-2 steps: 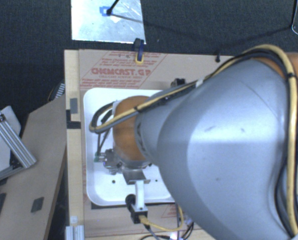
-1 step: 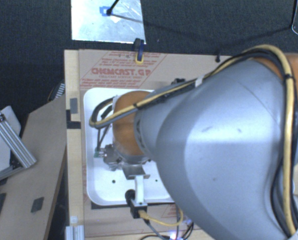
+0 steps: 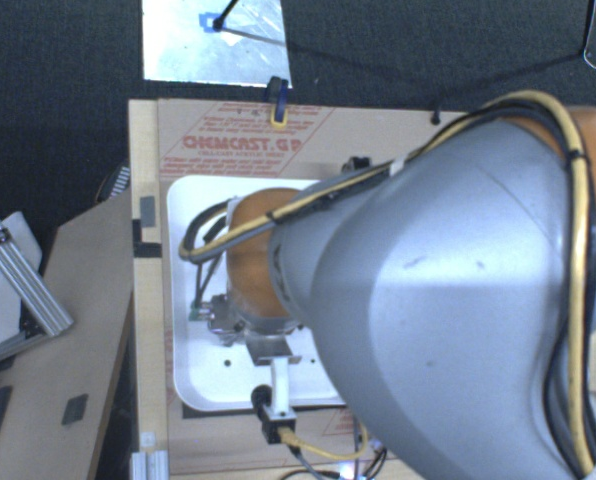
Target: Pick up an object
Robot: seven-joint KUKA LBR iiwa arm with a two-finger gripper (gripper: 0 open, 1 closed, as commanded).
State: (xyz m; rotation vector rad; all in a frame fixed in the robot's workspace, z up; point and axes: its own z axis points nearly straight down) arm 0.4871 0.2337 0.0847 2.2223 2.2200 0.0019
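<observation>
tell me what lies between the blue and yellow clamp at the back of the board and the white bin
In the camera view, between the clamp and the white bin lies a bare stretch of the brown board, printed with red lettering.

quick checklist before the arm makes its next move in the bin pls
1. Arm reaches over the white bin: ok.
2. Orange band and wrist sit above the bin's middle: ok.
3. Pincer state, open or shut: cannot tell, the wrist hides it.
4. Something to pick up under the wrist: cannot tell, the arm covers most of the bin floor.
5. Yellow cable loops beside the band, above the bin rim, not visibly caught on anything: ok.
6. Bin sits flat on the cardboard sheet: ok.
</observation>
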